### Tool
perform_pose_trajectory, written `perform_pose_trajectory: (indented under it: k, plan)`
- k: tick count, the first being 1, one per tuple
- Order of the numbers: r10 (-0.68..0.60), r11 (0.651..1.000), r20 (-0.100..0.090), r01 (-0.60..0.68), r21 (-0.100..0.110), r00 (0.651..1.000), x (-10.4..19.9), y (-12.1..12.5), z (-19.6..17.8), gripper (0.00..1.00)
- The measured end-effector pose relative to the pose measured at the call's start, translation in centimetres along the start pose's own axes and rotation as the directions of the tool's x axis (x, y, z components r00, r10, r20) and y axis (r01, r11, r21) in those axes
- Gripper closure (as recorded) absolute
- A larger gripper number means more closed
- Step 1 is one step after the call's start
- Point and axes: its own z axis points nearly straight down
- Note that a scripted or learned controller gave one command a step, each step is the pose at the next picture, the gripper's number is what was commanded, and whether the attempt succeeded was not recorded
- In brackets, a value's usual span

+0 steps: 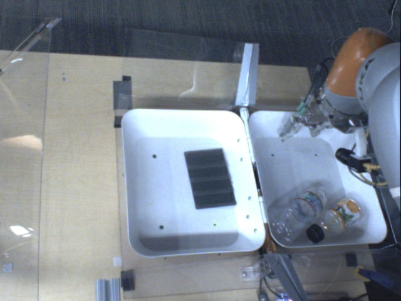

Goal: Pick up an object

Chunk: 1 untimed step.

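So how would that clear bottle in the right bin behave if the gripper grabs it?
The clear bottle lies on its side, so it may roll when nudged. It looks like thin transparent plastic: probably light, slippery, and apt to squash. The small jar beside it could get bumped.

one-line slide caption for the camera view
Grey arm's tool above right white bin holding clear plastic bottles; left bin holds black ribbed slab.

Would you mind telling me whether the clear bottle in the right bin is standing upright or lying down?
Lying down: the clear bottle rests on its side, black cap toward the near wall.
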Motion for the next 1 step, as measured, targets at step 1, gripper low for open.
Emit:
perform_pose_trajectory:
  k: [1]
  plan:
    - [-0.236,0.972,-0.002,0.236,0.002,0.972,2.07,-6.68,-3.72,0.00]
